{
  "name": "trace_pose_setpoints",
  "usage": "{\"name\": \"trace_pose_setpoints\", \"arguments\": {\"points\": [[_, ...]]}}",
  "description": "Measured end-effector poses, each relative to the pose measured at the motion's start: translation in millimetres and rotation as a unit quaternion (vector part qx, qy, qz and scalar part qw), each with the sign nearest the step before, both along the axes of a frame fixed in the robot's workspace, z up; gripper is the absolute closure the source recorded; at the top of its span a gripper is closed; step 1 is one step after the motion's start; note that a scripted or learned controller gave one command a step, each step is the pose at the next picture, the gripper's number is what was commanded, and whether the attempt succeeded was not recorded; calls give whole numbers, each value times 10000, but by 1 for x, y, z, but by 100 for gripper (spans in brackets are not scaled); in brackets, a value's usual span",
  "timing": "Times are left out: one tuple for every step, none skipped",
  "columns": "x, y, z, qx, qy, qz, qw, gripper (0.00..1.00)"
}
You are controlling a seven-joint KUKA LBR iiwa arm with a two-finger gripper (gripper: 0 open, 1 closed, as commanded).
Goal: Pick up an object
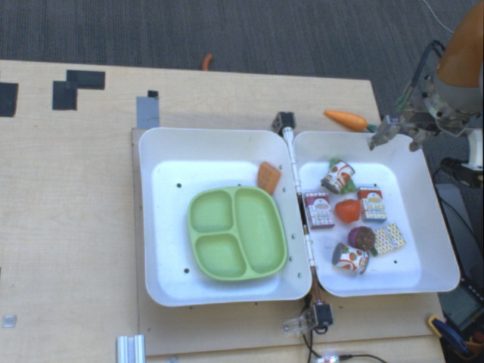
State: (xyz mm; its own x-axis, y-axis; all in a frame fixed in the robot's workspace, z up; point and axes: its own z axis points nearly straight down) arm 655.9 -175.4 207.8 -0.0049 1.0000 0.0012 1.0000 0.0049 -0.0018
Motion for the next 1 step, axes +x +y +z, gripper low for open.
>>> {"name": "trace_pose_setpoints", "arguments": {"points": [[-79, 27, -91, 3, 14, -10, 10000, 0]]}}
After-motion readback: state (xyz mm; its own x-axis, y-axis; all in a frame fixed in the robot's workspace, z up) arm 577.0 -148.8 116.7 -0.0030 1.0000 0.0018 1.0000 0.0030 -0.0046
